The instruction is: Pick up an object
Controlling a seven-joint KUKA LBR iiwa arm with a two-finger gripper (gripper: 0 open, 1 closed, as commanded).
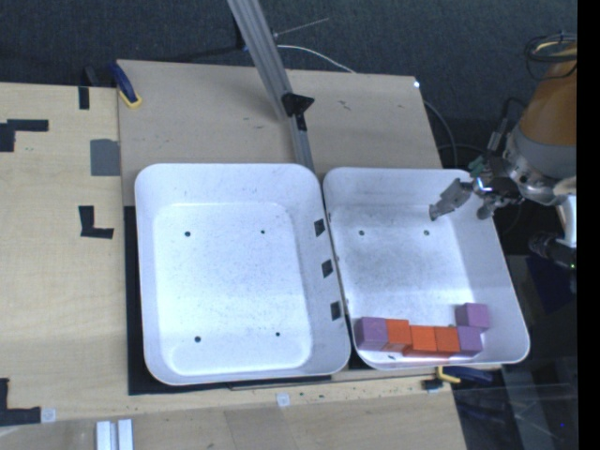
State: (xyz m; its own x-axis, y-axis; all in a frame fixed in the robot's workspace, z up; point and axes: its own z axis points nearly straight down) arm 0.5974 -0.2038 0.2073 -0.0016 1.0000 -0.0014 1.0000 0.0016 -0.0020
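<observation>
Blocks (424, 337) crowd right bin's (403, 204) near wall.

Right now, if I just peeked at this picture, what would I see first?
Probably the bright blocks: purple blocks and orange blocks huddled in a row along the near edge of the right bin. Next, the robot arm, reaching in from the right, with its claw hanging above that bin's far right corner, well away from the blocks. The left bin sits right beside it.

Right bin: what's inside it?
Purple and orange blocks sit bunched along the near wall of the right bin. Whether anything lies beneath them cannot be seen.
</observation>
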